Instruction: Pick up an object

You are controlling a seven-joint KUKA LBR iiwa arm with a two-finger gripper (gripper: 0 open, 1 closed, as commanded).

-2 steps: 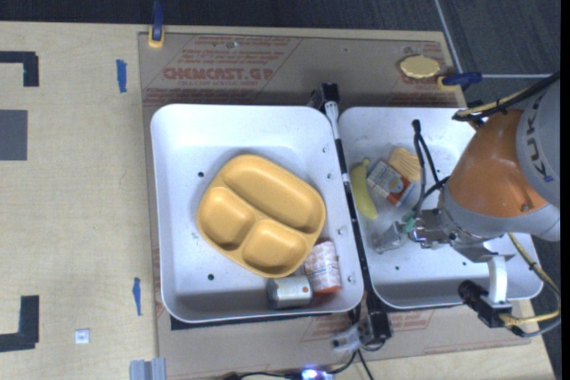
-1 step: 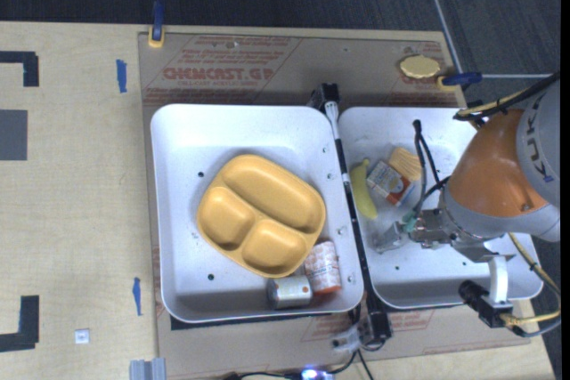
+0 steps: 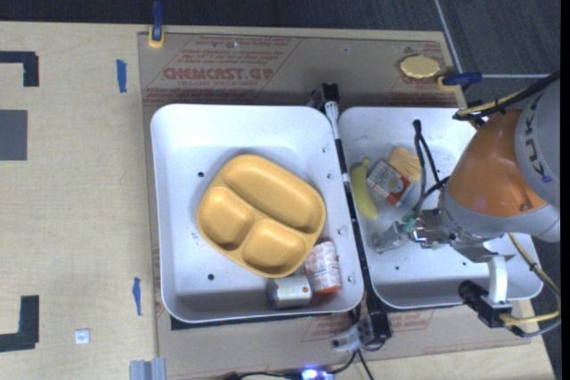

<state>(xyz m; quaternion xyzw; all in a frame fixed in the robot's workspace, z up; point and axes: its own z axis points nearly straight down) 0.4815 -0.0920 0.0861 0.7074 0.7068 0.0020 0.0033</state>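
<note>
Light wood bench [image 3: 71, 218] with blue tape marks, dark carpet behind. 2 white bins: left bin [image 3: 174, 191] holds a yellow 3-section tray [image 3: 260, 214] and a small bottle [image 3: 322, 268]. Hand [image 3: 396, 233] low in right bin [image 3: 427, 285] near banana [image 3: 362, 189]; grip state can't tell.

Your grey arm [image 3: 525, 182] reaching in from the right, orange band above the wrist, bent low, gripper [image 3: 396, 236] pointing left and down
</note>
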